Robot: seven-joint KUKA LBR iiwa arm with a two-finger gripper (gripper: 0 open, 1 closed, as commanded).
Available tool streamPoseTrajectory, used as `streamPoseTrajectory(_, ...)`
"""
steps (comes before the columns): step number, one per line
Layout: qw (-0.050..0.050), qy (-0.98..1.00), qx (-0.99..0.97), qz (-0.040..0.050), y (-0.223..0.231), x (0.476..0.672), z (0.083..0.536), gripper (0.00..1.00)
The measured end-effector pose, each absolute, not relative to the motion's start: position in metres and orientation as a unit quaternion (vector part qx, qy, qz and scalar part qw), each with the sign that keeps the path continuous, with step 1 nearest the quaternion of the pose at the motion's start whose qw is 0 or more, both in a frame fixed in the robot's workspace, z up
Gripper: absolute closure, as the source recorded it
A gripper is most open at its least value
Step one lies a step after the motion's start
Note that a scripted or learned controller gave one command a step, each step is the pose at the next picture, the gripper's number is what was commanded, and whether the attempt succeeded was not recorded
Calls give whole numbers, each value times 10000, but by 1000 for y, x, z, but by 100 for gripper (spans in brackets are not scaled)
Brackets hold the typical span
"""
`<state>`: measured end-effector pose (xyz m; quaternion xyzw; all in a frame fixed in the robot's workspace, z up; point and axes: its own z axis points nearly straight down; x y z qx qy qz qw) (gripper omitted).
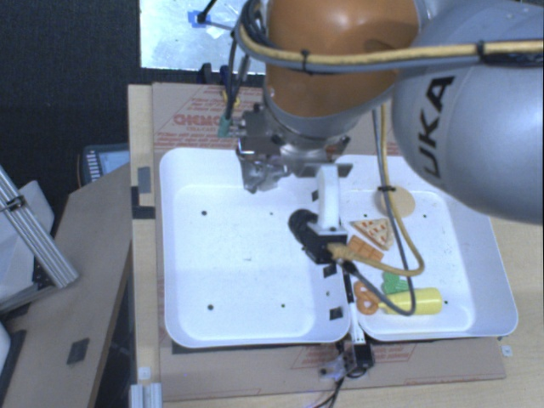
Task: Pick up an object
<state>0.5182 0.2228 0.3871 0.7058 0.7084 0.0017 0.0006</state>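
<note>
My gripper [257, 175] hangs over the far edge of the left bin [229, 270], under the big orange band of the wrist. Nothing shows beneath it on the bin floor. The loose objects lie in the right bin [476, 266]: a triangular pizza-slice toy [371, 229], an orange block [367, 249] just below it, a green piece [393, 281], a yellow cylinder [426, 301], an orange ring-shaped piece [365, 297] and a tan disc [400, 202] partly behind the cable. All of these sit to the right of the gripper and nearer the camera.
The arm's grey body covers the far right of the right bin. A cardboard sheet [191, 113] lies under and behind the bins. The ridge between the two bins [338, 313] runs down the middle. A metal frame [34, 236] stands off the bench at left.
</note>
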Motion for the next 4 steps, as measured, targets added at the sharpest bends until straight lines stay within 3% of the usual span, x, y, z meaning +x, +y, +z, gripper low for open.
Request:
streamPoseTrajectory(1, 35, 7081, 7060, 83, 223, 545, 516, 100)
streamPoseTrajectory(2, 8, 7089, 7053, 26, 223, 544, 520, 100)
streamPoseTrajectory(4, 12, 7104, 7037, 48, 223, 544, 542, 100)
